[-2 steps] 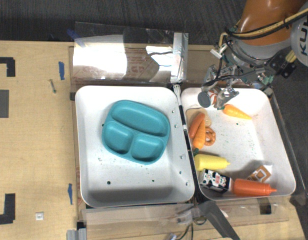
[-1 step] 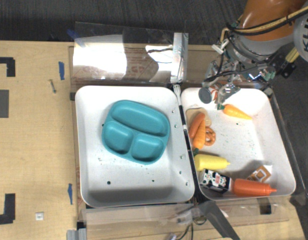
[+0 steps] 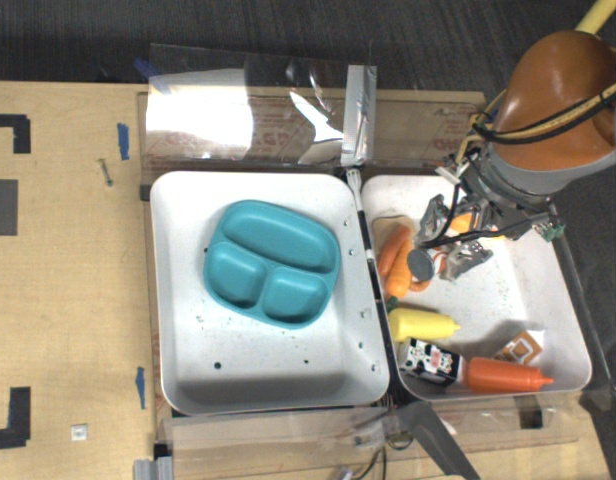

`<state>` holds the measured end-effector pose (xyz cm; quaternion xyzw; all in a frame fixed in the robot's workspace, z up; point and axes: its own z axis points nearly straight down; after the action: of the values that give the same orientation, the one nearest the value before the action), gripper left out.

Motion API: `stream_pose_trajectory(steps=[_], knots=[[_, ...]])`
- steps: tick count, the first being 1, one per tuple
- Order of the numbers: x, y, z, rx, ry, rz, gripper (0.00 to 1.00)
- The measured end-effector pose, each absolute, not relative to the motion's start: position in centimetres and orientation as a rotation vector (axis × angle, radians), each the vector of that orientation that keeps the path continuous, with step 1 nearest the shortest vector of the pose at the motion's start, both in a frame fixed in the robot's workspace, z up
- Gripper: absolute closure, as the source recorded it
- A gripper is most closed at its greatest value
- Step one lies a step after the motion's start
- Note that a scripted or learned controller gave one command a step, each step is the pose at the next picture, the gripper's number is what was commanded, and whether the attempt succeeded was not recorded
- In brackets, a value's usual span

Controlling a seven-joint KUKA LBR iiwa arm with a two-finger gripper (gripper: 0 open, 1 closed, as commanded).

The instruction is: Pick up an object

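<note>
**A:** Where's the gripper (image 3: 440, 251) sitting right now?

**B:** Low over the upper left part of the right bin (image 3: 573, 318), hanging from the orange-banded wrist that comes in from the right. As for the fingers, I cannot tell how far apart they stand or whether anything is between them (the metal and cables at the tip blur together).

**A:** And what's closest for it to take?

**B:** The orange carrot-shaped toy (image 3: 396, 258), lying against the bin's left wall. It sits just to the left of the gripper tip, perhaps touching it, though I can't be sure of contact.

**A:** Which way does it lie?

**B:** Its long axis runs roughly up and down the view, along the wall dividing the two bins. So I'd judge the fingers need to shift a little leftward and close across its short width, not along its length.

**A:** Anything else nearby?

**B:** A yellow bottle (image 3: 424, 322) lies just below the orange toy, long axis left to right. Lower still are a small black-and-white box (image 3: 430, 360) and an orange-red bottle (image 3: 503, 374), both well apart from the gripper. The left bin (image 3: 183, 358) holds a teal divided plate (image 3: 272, 261), farther away across the wall.

**A:** Risk?

**B:** The wall crowds the toy's left side, so a finger may have little room there.
</note>
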<state>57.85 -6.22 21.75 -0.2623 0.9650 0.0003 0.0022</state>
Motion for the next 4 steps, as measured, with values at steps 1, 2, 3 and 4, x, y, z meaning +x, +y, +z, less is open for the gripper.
stream_pose_trajectory(steps=[1,2,3,4], knots=[[64.6,-6.6,24.8,-0.9,2.998,-0.002,1.0],[66.9,-7.3,27.1,-0.853,3.01,-0.002,1.0],[61.2,-5.0,27.0,-0.815,3.026,0.001,1.0],[66.8,-5.4,26.2,-1.006,2.965,-0.002,1.0]])
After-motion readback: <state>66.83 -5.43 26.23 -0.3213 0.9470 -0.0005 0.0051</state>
